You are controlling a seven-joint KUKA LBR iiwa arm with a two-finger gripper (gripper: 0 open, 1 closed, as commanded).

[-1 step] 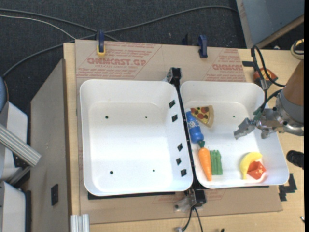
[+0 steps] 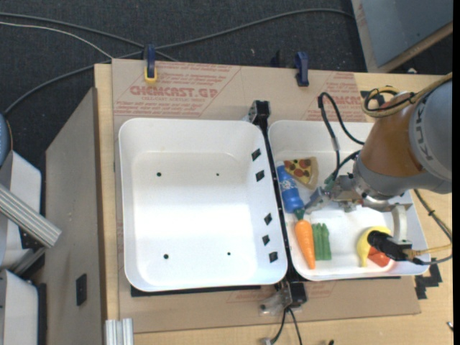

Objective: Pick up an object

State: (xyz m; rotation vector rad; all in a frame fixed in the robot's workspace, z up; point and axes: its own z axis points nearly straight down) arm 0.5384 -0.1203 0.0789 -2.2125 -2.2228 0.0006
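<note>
Near edge, right bin (image 2: 402, 270): one carrot (image 2: 305, 243), one green vegetable piece (image 2: 321, 240) just beside it, one yellow fruit (image 2: 365, 243) touching a red piece (image 2: 379, 259) at the front right corner. Farther back, against the divider: one blue bottle (image 2: 290, 191), then one pizza slice (image 2: 301, 169) behind it. Six objects in all, all lying in the right bin.

Left bin (image 2: 144, 192): one, bare white floor with four dark dots.

Arm (image 2: 392, 153) reaches in from the right, orange band over the right bin. End effector (image 2: 338, 190) sits low mid-bin, near the blue bottle; whether it is apart or together, cannot tell. Nothing visibly held.

Judgement: pick not yet done; grasp and lift remain. Likely target the blue bottle, being closest.

Far edge of surface (image 2: 215, 85): two clamps, one yellow (image 2: 150, 63), one blue (image 2: 302, 68).
</note>
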